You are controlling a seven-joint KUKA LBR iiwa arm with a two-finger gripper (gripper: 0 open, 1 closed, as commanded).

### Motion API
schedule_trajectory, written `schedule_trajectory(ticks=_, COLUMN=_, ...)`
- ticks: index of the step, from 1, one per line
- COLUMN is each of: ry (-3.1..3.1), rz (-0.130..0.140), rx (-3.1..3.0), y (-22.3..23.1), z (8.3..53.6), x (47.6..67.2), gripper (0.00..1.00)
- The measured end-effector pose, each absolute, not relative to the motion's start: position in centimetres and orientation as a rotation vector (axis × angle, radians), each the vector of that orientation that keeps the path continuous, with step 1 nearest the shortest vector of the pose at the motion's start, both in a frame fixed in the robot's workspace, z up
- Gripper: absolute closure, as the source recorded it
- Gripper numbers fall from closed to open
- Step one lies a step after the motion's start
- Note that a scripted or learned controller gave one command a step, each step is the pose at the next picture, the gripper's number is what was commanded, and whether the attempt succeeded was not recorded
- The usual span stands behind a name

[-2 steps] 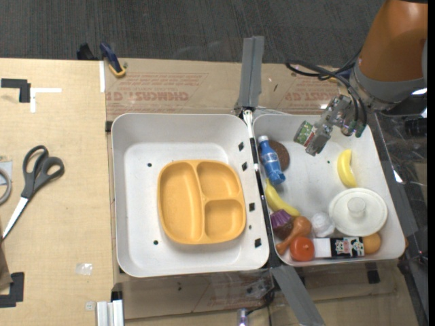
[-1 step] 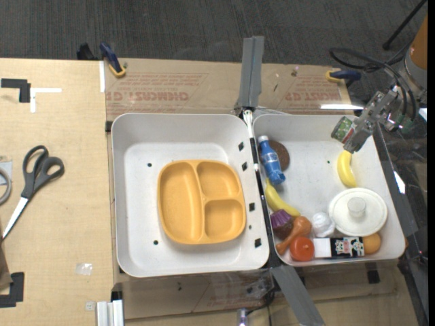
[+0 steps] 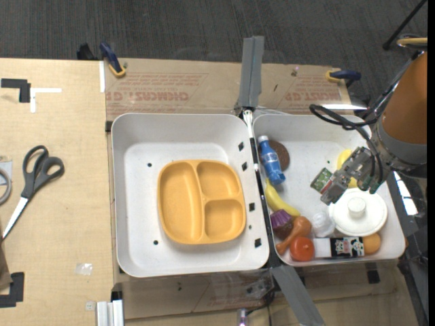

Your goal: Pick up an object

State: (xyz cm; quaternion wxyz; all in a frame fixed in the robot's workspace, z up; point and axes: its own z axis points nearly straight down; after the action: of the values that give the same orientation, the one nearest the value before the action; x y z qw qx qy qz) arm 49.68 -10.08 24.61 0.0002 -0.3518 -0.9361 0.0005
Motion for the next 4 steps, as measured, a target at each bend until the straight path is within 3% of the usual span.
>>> schedule_trajectory(ticks=1, ry=-2.799, rz=0.002, rx=-1.430, y=-4.6, z=28.0, x=54.1, gripper=1.00)
schedule_trajectory(ticks=2, ry=-2.868, rz=0.003, rx=-1.290, y=-12.4, z=32.7, x=61.8, gripper=1.00)
schedule_trajectory(ticks=3, ry=-2.880, rz=0.001, rx=-1.257, y=-10.1, z=12.3, x=61.8, gripper=1.00)
schedule_trajectory(ticks=4, ry=-2.742, rz=0.002, rx=-1.537, y=-8.2, z=24.8, x=63.0, gripper=1.00)
